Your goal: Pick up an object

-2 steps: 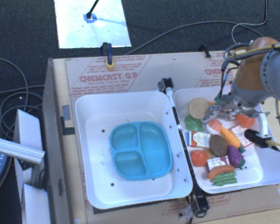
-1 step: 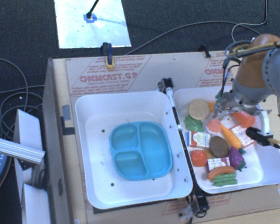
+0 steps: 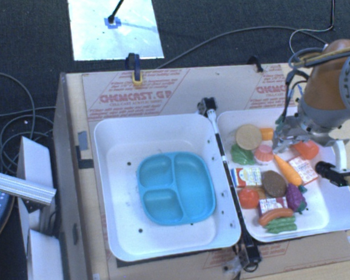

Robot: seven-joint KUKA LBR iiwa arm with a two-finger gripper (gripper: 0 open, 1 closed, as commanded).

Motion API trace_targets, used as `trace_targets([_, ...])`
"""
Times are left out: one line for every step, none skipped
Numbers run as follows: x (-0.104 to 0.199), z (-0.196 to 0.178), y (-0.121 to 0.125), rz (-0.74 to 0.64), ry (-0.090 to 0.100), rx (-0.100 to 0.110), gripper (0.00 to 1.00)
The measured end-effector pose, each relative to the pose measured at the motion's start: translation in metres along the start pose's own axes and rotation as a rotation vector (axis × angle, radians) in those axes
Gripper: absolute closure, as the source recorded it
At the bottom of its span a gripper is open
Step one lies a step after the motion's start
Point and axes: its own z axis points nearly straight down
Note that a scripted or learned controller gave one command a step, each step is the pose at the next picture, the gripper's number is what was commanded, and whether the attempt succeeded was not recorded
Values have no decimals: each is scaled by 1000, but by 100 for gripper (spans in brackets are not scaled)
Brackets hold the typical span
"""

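Observation:
The right bin (image 3: 343, 213) holds several toy foods. Among them are a tan round bun (image 3: 248, 137), a green pepper (image 3: 242, 155), a pink disc (image 3: 263, 153), an orange carrot (image 3: 288, 170) and a red-orange tomato (image 3: 306, 149). A brown oval (image 3: 274, 184), a purple eggplant (image 3: 296, 197), a sausage (image 3: 276, 216) and a green pod (image 3: 282, 225) lie nearer the front. My gripper (image 3: 282, 136) hangs low at the bin's back, between the bun and the tomato, just above the carrot's top end and beside the pink disc. Nothing shows held in it.
The left bin (image 3: 117, 141) carries a blue divided plate (image 3: 176, 188). Small printed packets (image 3: 249, 176) lie among the foods. A black connector (image 3: 331, 174) on a cable juts over the right bin's right side. The grey arm (image 3: 329, 92) looms over the bin's back right corner.

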Motion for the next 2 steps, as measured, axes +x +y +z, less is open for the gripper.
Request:
trace_targets([0, 0, 0, 0, 0, 0, 0])
trace_targets([-6, 46, -25, -1, -4, -12, 0])
